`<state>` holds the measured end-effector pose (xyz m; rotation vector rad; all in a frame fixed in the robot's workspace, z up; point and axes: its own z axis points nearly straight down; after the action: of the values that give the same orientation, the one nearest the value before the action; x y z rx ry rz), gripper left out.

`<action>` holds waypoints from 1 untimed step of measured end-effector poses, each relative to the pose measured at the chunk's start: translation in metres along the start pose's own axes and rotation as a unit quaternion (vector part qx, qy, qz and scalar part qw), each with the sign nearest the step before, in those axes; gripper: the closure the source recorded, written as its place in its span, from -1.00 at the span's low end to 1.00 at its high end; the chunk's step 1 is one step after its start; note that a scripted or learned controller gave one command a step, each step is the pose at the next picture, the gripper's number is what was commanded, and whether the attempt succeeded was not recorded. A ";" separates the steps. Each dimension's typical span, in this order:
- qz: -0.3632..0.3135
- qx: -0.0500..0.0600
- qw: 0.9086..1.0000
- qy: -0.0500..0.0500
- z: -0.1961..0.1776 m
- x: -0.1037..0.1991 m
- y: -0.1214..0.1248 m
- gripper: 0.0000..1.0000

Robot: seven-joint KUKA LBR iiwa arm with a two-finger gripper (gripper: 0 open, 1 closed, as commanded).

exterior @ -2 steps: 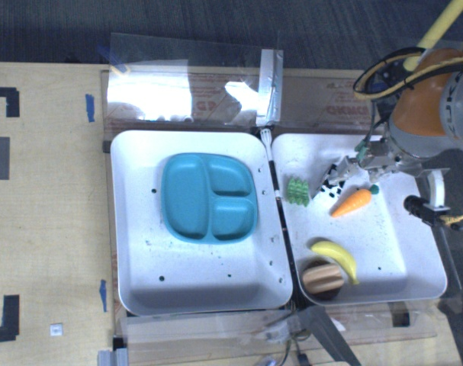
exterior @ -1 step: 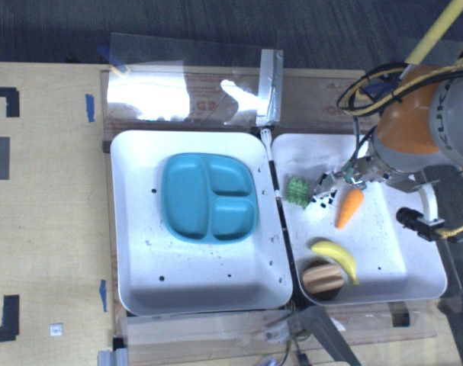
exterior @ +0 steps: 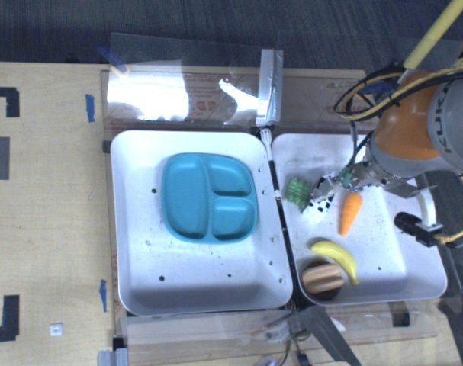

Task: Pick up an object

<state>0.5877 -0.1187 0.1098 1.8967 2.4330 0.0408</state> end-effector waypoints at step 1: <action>-0.002 -0.003 1.000 0.003 -0.013 0.003 0.005 1.00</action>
<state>0.5907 -0.1142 0.1233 1.8915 2.4378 0.0553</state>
